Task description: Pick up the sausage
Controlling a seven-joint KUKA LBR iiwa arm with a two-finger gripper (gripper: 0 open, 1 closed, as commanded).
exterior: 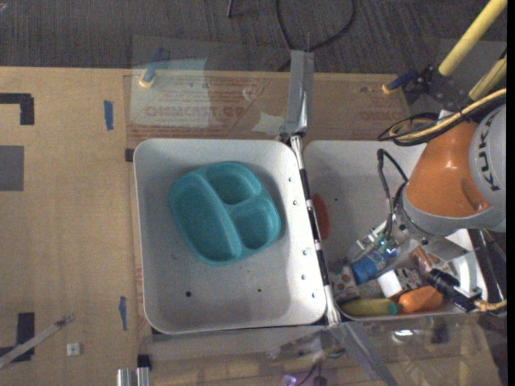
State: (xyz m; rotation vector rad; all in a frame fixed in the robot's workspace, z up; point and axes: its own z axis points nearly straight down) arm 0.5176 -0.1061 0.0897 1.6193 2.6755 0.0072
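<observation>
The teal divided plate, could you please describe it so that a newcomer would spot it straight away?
Start at the two white bins and take the left bin, the one away from the arm. The teal divided plate lies flat in its upper middle. Its three compartments and solid teal colour set it apart from the small items cluttering the right bin.

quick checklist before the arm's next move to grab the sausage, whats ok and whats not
1. Sausage located: cannot tell. A reddish piece lies against the left wall of the right bin; it may be the sausage.
2. Hand over that piece: not ok. The hand sits lower, among the clutter.
3. Anything held: cannot tell; the wrist hides it.
4. Room around the piece: ok on its right, tight against the wall.
5. Clutter nearby: not ok. A carrot and a yellow item crowd the bottom corner.
6. Teal tray sits in the left bin: ok.
</observation>
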